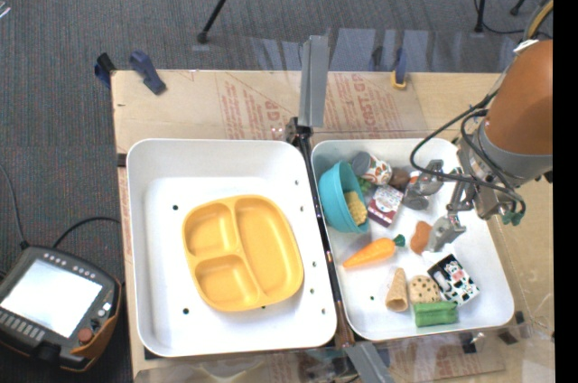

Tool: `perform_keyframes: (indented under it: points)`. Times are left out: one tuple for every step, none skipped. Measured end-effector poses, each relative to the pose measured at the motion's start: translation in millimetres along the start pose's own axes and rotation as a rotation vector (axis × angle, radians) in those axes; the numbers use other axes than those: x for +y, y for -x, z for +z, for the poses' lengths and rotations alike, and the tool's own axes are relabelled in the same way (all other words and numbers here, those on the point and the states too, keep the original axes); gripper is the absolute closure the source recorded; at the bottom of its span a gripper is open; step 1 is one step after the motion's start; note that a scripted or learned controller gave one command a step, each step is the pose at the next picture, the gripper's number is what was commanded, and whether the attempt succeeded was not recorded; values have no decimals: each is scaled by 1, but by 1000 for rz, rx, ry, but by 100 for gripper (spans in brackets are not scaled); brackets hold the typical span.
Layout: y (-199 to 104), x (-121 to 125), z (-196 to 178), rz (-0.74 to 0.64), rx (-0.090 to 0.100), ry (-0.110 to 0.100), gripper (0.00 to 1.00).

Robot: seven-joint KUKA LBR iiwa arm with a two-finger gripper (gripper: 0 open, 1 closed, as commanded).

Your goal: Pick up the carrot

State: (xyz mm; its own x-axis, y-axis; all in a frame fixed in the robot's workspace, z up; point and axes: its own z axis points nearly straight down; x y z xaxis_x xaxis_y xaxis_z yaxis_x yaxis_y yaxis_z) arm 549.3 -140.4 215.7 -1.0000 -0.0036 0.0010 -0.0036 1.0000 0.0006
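The carrot (371, 253) is orange with a small green top and lies flat near the middle of the right bin (492, 259), its tip pointing left. My gripper (434, 211) hangs over the same bin, up and to the right of the carrot. Its fingers (445, 233) are open, nothing is between them, and it is clear of the carrot. A small orange-brown piece (421, 237) lies between the carrot's green end and the lower finger.
A teal bowl (340, 196) with a yellow corn piece leans at the right bin's left wall. A small box (386, 205), a cone (397, 289), a cookie (424, 288), a green block (435, 313) and a cow-print carton (453, 279) surround the carrot. A yellow divided plate (242, 251) sits in the left bin (153, 191).
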Motion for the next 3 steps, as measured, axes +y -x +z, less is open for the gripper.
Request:
perform_keyframes:
  points:
    - [-33,57,130,-161,4,2,0]
    - [-32,59,120,-166,2,1,100]
    - [-61,70,27,-578,-5,-1,100]
